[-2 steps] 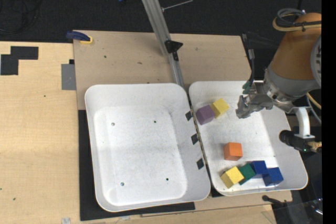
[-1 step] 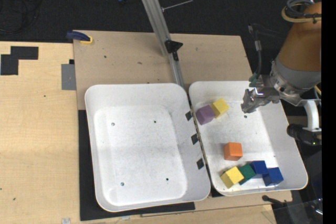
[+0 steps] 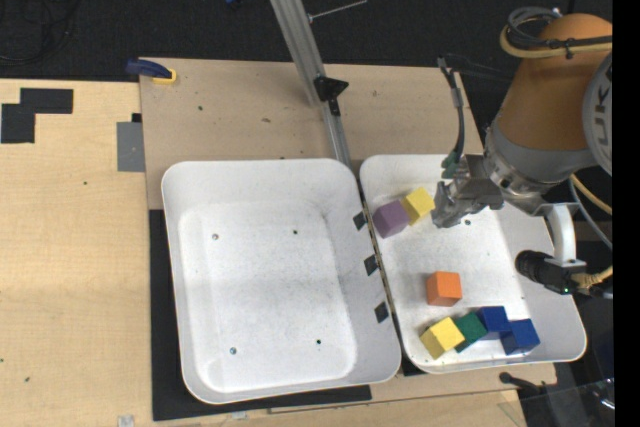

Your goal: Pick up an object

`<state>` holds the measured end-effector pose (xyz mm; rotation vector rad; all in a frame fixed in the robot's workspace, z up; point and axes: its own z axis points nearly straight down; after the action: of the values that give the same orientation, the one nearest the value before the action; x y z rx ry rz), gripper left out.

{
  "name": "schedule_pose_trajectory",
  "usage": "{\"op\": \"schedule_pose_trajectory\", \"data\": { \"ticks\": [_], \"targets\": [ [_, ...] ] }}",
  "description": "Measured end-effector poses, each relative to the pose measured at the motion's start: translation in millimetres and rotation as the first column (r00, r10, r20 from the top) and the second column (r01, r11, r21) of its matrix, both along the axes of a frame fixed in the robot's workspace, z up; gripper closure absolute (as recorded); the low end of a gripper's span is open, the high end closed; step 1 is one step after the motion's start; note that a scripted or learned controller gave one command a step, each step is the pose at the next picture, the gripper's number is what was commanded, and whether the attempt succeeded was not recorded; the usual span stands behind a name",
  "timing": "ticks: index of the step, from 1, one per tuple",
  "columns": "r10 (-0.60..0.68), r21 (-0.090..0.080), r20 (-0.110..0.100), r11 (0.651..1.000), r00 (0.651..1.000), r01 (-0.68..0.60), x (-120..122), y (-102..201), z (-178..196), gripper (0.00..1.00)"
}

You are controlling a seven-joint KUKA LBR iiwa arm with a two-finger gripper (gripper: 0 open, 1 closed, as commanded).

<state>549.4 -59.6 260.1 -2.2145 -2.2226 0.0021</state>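
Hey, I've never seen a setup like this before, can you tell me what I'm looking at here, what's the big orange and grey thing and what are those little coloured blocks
This is one picture from a camera fixed above a workbench, looking down at a slant. The orange and grey thing is a robot arm reaching in from the right. At its tip is a gripper, a two-fingered claw for picking things up.

On the bench sit two shallow white bins. The left bin is beside the right bin, which holds small blocks: a purple cube and a yellow cube near the gripper, an orange cube, and a cluster of yellow, green and blue blocks at the near edge. I can't tell whether the claw grips anything.
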Motion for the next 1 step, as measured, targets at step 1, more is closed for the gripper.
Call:
{"op": "schedule_pose_trajectory", "data": {
  "ticks": [1],
  "targets": [
    [0.001,0.001,0.000,1.000,1.000,-0.001,-6.0,60.7,-4.4,1.00]
  ]
}}
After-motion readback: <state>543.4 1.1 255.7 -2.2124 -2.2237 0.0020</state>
